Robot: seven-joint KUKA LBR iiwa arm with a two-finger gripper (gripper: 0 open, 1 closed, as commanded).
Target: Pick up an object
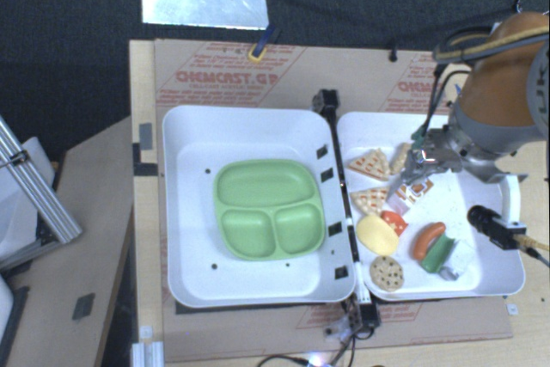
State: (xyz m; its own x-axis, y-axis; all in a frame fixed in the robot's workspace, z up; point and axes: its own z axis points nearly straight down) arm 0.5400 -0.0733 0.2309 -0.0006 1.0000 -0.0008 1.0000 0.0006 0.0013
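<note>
The right bin [509,272] holds several toy foods. Two pizza slices [369,163] lie by its left wall, and a yellow lemon-like piece [376,234] touches a red tomato [394,221]. An orange sausage [428,238] lies beside a green piece [440,252], with a cookie [387,272] at the front. My gripper [412,176] hangs low over the bin's middle, just above a small red-and-white packet [404,198]. Nothing is visibly held.
The left bin [185,185] holds a green three-compartment plate [266,206]. A black divider [337,185] runs between the bins. A black cylinder on a white bracket [491,224] juts over the right bin's right side. A beige piece [400,155] lies behind the gripper.
</note>
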